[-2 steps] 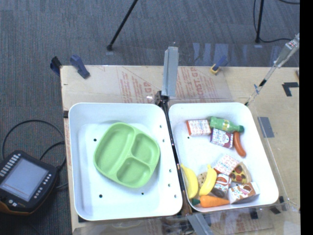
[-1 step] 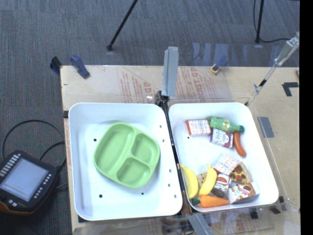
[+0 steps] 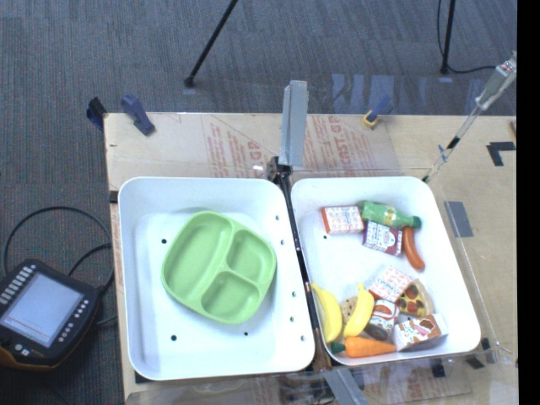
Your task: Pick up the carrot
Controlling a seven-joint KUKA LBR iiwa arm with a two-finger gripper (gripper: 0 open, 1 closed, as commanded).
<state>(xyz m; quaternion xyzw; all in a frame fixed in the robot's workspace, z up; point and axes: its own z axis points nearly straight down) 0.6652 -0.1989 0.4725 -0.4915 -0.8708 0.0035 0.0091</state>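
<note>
The carrot [image 3: 368, 347] lies at the near edge of the right bin [image 3: 447, 226], pressed close to the wall. Two bananas [image 3: 342, 312] touch its leafy end, and small boxes [image 3: 405, 323] crowd just behind. A descending grasp could strike the wall or snag a banana instead. I cannot tell the end effector's opening.

Green plate [image 3: 219, 267] in left bin [image 3: 135, 226]; bananas [image 3: 344, 312] right.

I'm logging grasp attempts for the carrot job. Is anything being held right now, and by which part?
Nothing is held. The carrot lies at the near edge of the right bin, beside the bananas, with nothing gripping it.
</note>
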